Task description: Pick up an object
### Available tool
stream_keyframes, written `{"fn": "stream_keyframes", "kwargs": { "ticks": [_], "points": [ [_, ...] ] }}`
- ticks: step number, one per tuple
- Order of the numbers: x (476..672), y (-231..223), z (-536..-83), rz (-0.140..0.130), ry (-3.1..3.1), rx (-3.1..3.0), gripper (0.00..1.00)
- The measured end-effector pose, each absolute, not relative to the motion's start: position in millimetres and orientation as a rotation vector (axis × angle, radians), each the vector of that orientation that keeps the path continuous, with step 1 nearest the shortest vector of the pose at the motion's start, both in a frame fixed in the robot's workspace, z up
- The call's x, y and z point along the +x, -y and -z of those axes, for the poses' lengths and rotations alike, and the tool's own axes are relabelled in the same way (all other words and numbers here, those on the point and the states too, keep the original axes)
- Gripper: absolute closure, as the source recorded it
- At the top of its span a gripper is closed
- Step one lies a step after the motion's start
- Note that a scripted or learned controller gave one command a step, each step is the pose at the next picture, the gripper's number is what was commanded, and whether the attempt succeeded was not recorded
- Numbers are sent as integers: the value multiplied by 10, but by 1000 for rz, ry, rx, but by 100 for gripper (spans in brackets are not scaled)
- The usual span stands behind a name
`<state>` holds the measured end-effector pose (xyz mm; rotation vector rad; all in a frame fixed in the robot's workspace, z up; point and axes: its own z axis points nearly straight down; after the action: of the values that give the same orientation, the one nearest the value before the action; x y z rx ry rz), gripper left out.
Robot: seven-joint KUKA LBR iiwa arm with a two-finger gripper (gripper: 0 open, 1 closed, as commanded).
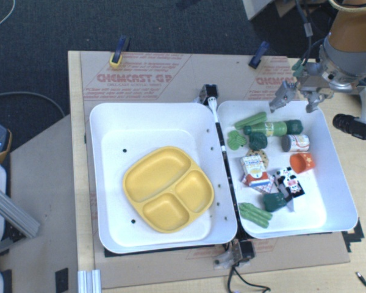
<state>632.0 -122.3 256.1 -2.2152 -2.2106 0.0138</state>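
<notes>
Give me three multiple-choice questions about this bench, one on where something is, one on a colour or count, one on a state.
1. Where is the yellow divided plate?
A. left bin
B. right bin
C. on the bare bench

2. How many compartments does the plate have?
A. two
B. three
C. five

3. How does the gripper stand?
A. open, holding nothing
B. shut on the green bottle
C. shut on the orange cup

Answers:
1 A, it lies in the left bin.
2 B, ridges split it into three.
3 A, its fingers are spread above the right bin's far edge, with nothing between them.

Robotics lab — clamped bench board [140, 75], loose cables [24, 96].
</notes>
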Motion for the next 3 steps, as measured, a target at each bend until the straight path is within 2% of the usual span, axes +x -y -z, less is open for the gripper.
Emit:
{"fn": "stream_keyframes", "kwargs": {
  "ticks": [1, 3],
  "points": [
    [6341, 1222, -2642, 0, 2221, -2220, 0],
    [6369, 1294, -1769, -5, 2218, -2219, 0]
  ]
}}
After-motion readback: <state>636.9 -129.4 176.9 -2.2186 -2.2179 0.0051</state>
